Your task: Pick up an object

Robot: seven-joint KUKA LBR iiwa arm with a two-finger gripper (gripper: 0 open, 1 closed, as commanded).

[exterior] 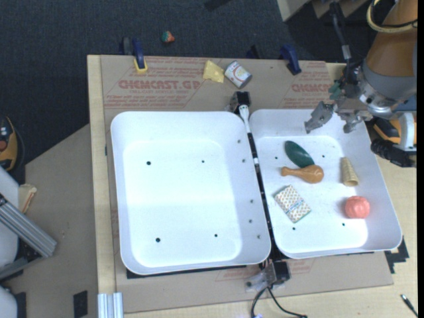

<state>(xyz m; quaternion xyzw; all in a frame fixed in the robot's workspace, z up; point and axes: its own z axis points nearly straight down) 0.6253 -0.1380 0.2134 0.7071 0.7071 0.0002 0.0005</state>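
Over right bin [391, 227] far edge: arm angled down, pincer [333, 118] spread wide, nothing betw. fingers.

The claw [334, 119] hung open above the far edge of the right bin [377, 234], fingers spread and holding nothing. Directly nearer the camera from the claw lay a green object [299, 154], then a tan drumstick-shaped item [303, 173]. A checkered packet [292, 203] lay beyond those. A pink ball [357, 207] lay well apart from the claw.
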